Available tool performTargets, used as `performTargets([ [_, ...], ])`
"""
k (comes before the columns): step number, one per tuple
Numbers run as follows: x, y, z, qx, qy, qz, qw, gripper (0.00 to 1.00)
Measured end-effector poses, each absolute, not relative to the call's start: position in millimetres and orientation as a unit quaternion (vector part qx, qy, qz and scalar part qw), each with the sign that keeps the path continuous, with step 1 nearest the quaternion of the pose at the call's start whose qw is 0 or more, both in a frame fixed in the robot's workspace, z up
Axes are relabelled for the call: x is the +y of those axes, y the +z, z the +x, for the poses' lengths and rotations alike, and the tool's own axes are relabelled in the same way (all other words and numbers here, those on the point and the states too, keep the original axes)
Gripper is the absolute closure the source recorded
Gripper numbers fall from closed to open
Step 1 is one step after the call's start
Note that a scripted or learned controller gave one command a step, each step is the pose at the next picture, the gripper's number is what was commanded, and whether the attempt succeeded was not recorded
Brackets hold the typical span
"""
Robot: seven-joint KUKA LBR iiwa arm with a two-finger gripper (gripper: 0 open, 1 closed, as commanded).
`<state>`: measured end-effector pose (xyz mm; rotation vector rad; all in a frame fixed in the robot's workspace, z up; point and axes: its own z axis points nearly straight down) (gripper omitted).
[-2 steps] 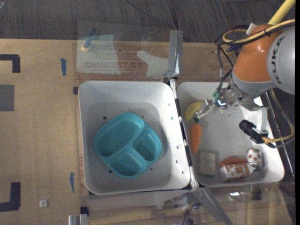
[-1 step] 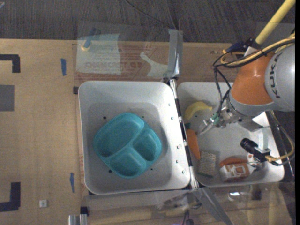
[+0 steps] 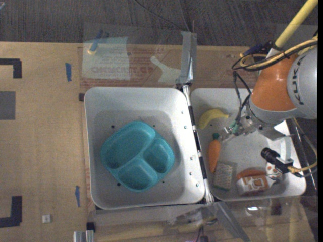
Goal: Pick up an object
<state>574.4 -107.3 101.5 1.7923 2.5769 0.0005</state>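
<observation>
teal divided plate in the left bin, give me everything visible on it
The teal divided plastic plate lies flat, open side up, on the floor of the left white bin, roughly centred and turned at a slant to the bin's walls. It has rounded corners, a raised rim and three compartments: one large on the left, two smaller on the right and bottom. The surface looks smooth and slightly glossy. Nothing sits in it, and only the bin floor touches it.
</observation>
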Motion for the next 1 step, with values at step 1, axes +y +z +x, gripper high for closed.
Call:
performTargets([
  [1, -76.2, 182.2, 562.7, 0.877, 0.0000, 0.480, 0.000, 1.00],
])
